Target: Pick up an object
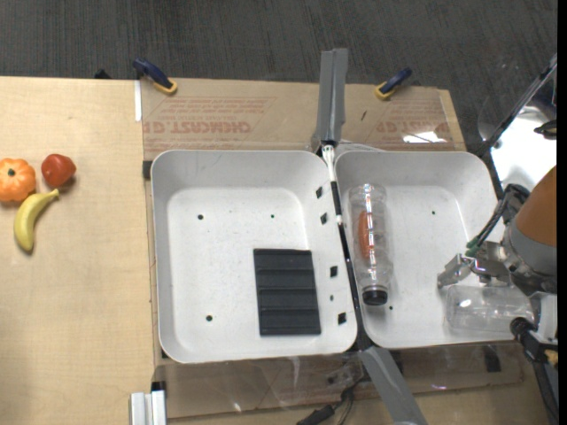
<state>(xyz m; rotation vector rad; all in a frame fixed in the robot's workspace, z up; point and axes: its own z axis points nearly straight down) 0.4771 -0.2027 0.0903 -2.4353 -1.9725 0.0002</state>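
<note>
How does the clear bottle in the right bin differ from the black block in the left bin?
The clear bottle is see-through, with an orange label inside and a dark cap; the black block is solid and dark all over. The bottle is round and slender, while the block is flat, rectangular and ribbed. The bottle lies along the left wall of the right bin; the block lies near the front of the left bin. Both lie flat with their long side running front to back.

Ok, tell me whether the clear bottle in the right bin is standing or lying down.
Lying down. The clear bottle rests on its side along the right bin's left wall, dark cap toward the camera.
</note>
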